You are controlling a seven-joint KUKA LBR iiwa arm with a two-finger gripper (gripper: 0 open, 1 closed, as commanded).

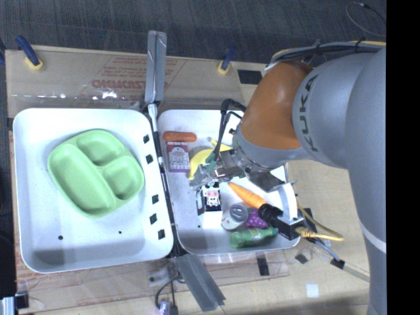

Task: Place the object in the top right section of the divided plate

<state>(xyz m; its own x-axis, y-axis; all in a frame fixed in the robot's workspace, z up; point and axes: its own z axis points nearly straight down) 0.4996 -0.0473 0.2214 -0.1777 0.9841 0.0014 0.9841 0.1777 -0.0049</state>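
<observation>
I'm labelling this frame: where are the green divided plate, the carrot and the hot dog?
green divided plate point(84, 195): camera view, lower rim.
carrot point(245, 193): camera view, mid-body.
hot dog point(179, 137): camera view, middle.

Two white bins on a bench, one KUKA arm reaching in from the right.

A green divided plate point(96, 170) is seen lying in the left bin point(39, 241), its three sections bare. The right bin point(187, 241) is crowded: a sausage point(180, 136) at the far end, a small red packet point(178, 156) just below it, a yellow banana point(200, 159), a carrot point(248, 194), a small black-and-white figure point(211, 196), a round metal piece point(237, 212), purple grapes point(257, 221) and a green vegetable point(252, 238) near the front wall. The gripper point(214, 169) is lowered over the banana, beside the packet; the grey arm point(341, 97) with its orange band point(279, 107) covers the bin's right side.
</observation>
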